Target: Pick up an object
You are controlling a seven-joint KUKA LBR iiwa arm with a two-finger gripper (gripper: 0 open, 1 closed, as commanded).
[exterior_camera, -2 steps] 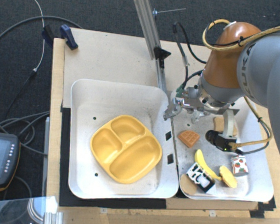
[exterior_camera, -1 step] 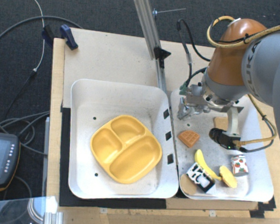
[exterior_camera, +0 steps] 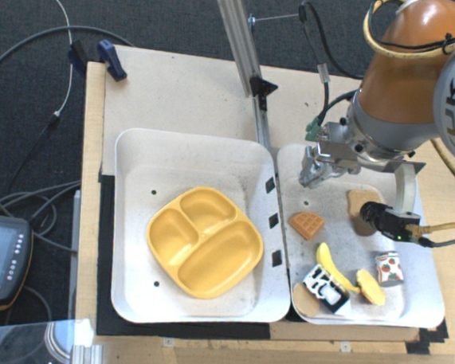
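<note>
The grey and orange arm (exterior_camera: pixel 419 68) is reaching over the right bin (exterior_camera: pixel 432 305), with the gripper (exterior_camera: pixel 312 173) hanging above bare floor at the bin's back left; I cannot tell its state. Below it the banana (exterior_camera: pixel 333 267), waffle piece (exterior_camera: pixel 307 224) and small carton (exterior_camera: pixel 390 268) are lying ungrasped. It seems to be in the approach step, and next calls for lining up over one object and descending.

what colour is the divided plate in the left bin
Yellow; the plate shows in the camera view.
</note>
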